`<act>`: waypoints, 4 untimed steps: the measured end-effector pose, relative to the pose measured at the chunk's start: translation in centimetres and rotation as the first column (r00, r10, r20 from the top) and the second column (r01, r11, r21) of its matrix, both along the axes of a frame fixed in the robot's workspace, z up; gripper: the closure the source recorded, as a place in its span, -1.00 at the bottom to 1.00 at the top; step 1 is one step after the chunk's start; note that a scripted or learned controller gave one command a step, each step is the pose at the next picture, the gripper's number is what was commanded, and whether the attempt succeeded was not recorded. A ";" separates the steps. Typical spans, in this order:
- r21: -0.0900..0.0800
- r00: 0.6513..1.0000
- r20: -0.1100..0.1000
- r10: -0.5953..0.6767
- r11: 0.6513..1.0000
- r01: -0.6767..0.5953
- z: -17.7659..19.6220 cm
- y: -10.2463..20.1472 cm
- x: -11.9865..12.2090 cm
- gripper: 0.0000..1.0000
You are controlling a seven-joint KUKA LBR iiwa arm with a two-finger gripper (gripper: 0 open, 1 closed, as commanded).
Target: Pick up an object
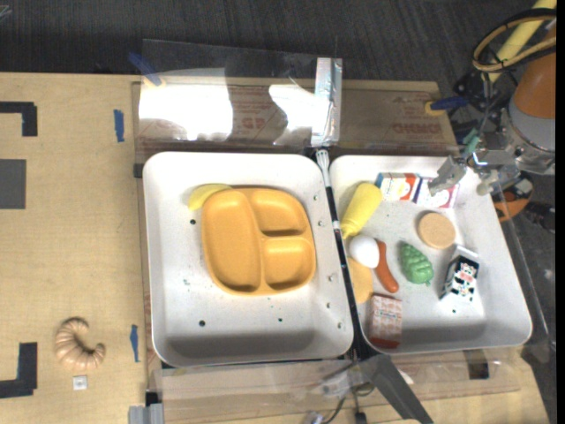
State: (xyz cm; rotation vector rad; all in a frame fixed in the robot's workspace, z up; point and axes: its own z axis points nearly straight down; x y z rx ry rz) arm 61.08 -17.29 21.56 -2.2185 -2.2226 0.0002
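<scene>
My gripper (463, 180) hangs over the far right corner of the right bin (508, 325), open with nothing between its fingers. Just below it lies a round tan disc (436, 230). A red and white carton (402, 186) lies to its left. Also in this bin are a yellow bottle (362, 206), a white egg (364, 252), an orange sausage (387, 274), a green lump (415, 264), a small black and white carton (462, 277) and a printed packet (386, 316).
The left bin (168, 263) holds an orange divided plate (259, 238) with a yellow banana (206, 194) at its far left corner. A croissant (79, 344) lies on the bench at the left. Cables and yellow hose (512, 42) sit behind the arm.
</scene>
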 end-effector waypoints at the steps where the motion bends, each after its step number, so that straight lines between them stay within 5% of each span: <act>1: -0.002 0.992 0.015 -0.129 0.992 0.129 -11.7 1.0 -0.4 -1.00; 2: -0.006 0.999 0.025 -0.047 0.999 0.047 -12.0 6.5 -4.0 -1.00; 3: -0.001 0.999 0.005 -0.035 0.999 0.035 -10.6 5.4 1.9 -1.00; 4: -0.009 0.997 0.028 0.076 0.997 -0.075 -11.9 6.6 -2.2 -1.00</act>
